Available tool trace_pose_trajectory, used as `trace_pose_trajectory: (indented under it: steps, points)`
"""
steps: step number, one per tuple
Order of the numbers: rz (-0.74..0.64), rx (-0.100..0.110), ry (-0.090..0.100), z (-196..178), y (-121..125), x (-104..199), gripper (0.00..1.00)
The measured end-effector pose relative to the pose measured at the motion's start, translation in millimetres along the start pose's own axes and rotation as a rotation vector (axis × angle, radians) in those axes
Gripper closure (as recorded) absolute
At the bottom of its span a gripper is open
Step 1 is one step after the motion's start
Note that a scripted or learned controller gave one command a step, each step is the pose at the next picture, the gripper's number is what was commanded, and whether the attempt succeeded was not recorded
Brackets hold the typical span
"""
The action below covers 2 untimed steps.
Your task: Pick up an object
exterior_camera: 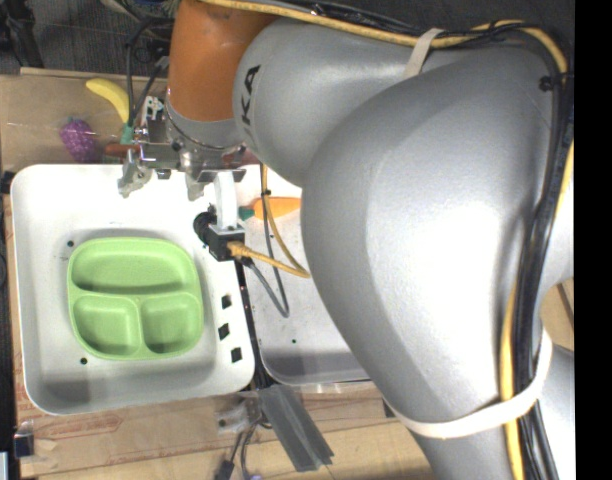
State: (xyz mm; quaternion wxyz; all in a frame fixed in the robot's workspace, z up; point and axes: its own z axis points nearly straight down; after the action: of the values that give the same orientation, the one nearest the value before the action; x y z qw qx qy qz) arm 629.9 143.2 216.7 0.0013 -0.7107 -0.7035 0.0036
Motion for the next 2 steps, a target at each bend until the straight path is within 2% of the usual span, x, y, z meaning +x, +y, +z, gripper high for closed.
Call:
trace_pose_trajectory:
  steps: [1,2]
  points:
    - [0.03,-0.004,0.002,-26.7,-16.7,22.7,0.0]
    - [0.006,-0.005,0.002,-13.0,-3.8,33.2,0.0]
